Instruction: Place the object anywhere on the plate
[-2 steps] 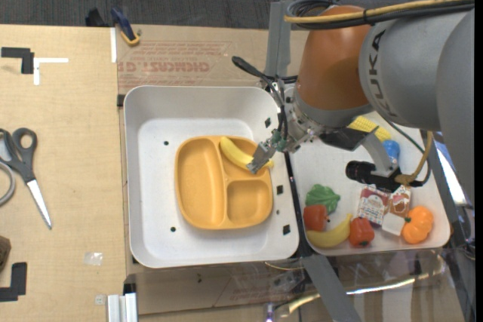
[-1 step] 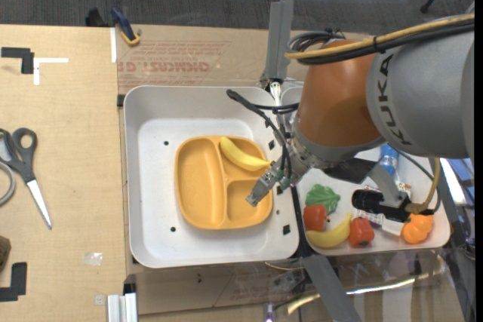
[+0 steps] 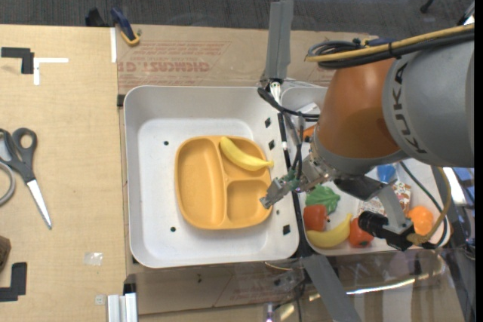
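Note:
A yellow divided plate (image 3: 202, 181) lies in the left white bin (image 3: 151, 162). A yellow banana (image 3: 243, 154) rests in the plate's upper right compartment, its tip reaching over the plate's right rim. My gripper (image 3: 276, 192) hangs just off the plate's right edge, below the banana and apart from it. Its grey fingers (image 3: 270, 197) point down and left over the lower right compartment's rim, with nothing visible between them.
The right bin (image 3: 317, 249) holds toy food: a second banana (image 3: 330, 235), a red piece (image 3: 315, 217), a green piece (image 3: 324, 197), and orange pieces (image 3: 419, 219). My arm covers much of that bin. Scissors (image 3: 29, 173) lie on the bench at far left.

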Available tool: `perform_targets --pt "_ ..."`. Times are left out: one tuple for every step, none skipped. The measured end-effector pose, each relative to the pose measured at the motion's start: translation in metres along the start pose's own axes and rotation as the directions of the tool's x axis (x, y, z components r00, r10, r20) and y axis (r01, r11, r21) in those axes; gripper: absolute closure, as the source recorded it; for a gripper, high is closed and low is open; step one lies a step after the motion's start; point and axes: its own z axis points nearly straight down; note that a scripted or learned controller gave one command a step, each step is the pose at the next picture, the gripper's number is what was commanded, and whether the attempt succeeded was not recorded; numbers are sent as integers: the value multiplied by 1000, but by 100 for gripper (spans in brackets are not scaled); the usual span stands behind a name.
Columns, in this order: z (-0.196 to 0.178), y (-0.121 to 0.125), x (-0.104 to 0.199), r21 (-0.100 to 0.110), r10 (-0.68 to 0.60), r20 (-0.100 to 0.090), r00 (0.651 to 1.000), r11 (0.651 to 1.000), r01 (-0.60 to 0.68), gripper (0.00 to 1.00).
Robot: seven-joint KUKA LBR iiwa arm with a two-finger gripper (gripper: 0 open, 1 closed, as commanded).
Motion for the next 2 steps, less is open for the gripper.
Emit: perform_targets --pt "-8 1 -2 0 3 1 1000 1000 -3 100" --pt "-34 12 25 -2 114 2 993 993 -114 100"
